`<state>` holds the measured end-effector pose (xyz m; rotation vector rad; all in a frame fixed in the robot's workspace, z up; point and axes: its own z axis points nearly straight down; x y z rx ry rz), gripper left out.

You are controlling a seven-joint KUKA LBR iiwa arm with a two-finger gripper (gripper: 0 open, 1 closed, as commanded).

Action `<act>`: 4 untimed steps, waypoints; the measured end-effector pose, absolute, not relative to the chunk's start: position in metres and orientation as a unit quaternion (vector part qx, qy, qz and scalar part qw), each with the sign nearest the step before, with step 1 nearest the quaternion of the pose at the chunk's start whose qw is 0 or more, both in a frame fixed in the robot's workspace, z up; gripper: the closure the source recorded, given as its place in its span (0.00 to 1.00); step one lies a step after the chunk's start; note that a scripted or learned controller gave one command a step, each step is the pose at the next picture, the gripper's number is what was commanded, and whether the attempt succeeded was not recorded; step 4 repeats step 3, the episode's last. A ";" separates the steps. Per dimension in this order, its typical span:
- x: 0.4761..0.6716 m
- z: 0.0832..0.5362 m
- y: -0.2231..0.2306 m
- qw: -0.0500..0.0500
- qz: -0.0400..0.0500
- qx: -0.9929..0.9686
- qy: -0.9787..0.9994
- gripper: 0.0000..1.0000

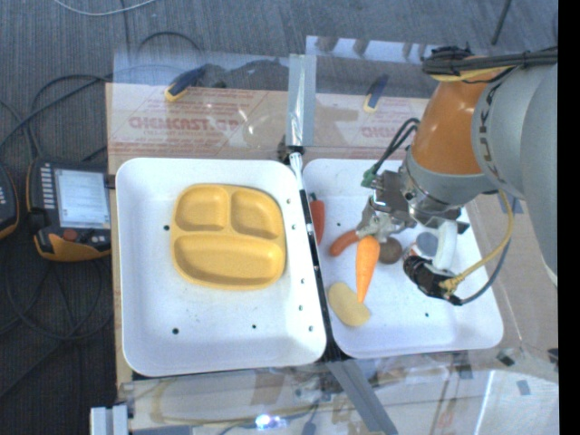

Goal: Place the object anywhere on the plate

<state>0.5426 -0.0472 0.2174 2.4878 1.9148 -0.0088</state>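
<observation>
A yellow plate (228,236) with three compartments lies in the left white bin (145,333). In the right bin (471,329) an orange carrot (365,266) points toward the front, and its upper end sits right under my gripper (381,227). The gripper hangs over the middle of the right bin, and its body hides the spot where it meets the carrot. I cannot make out whether the carrot is held or lying on the bin floor.
A pale yellow potato-like piece (348,304) lies just in front of the carrot's tip. A red-orange piece (343,242) and a slim red one (317,221) lie near the ridge between the bins. A small brown item (391,252) sits beside the carrot.
</observation>
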 end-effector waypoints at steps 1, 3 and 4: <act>0.588 0.182 0.017 0.000 -0.002 0.798 0.603 1.00; 0.648 0.182 0.094 0.002 -0.004 0.816 0.579 0.00; 0.648 0.182 0.094 0.002 -0.004 0.816 0.579 0.00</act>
